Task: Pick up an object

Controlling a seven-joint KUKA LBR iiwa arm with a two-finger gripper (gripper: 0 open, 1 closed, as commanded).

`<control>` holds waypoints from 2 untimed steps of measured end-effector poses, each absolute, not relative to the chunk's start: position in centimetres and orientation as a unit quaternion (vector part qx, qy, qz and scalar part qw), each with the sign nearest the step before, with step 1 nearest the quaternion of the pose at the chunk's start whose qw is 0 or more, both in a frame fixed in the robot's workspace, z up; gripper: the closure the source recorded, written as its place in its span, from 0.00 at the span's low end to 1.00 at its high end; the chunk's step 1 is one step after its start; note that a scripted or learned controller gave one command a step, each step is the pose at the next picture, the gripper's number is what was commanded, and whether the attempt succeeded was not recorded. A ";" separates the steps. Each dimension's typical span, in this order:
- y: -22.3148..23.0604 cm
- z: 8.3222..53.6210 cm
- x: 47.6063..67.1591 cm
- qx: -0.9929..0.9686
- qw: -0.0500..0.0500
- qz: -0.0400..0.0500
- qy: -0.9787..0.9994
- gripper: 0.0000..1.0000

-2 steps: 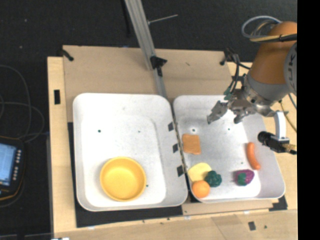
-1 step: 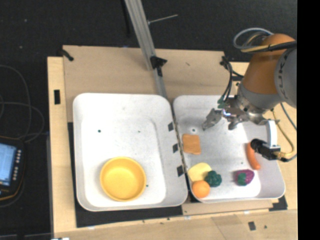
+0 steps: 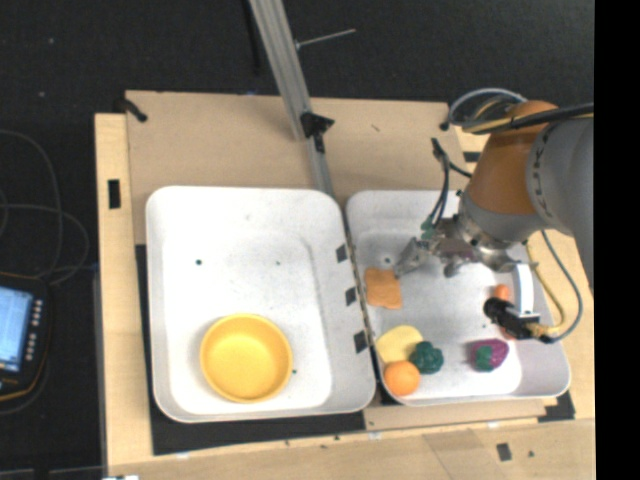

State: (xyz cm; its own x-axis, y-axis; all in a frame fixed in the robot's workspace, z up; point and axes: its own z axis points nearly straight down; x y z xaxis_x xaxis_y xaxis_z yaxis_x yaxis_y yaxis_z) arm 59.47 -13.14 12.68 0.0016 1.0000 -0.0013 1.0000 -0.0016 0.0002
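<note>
My gripper (image 3: 430, 254) hangs low over the upper middle of the right bin (image 3: 400, 213), reaching in from the right under the orange-banded wrist. Just left of and below it, a flat tan-orange piece (image 3: 383, 288) lies by the bin's left wall, apart from the gripper. Along the bin's front sit a yellow lump (image 3: 398, 342), an orange ball (image 3: 402, 378), a dark green broccoli-like piece (image 3: 429, 357) and a purple item (image 3: 488, 354). A small orange thing (image 3: 503, 294) peeks out beside the arm's black fitting. Nothing shows in the gripper's hold.
The left bin (image 3: 240, 238) holds a yellow bowl (image 3: 246, 356) at its front. A slanted metal pole (image 3: 285, 58) runs from the top down to the gap between the bins. Cables loop off the arm on the right. A tablet (image 3: 15, 328) lies at far left.
</note>
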 end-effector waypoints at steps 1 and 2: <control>-13.2 13.8 59.6 0.709 0.001 0.002 0.705 1.00; -13.2 20.3 59.6 0.706 0.003 0.002 0.708 1.00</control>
State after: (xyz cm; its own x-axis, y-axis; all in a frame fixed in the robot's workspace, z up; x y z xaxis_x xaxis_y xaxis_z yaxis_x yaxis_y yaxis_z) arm 59.57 -13.23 20.26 -0.0026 1.0000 -0.0010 1.0000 0.0026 0.0076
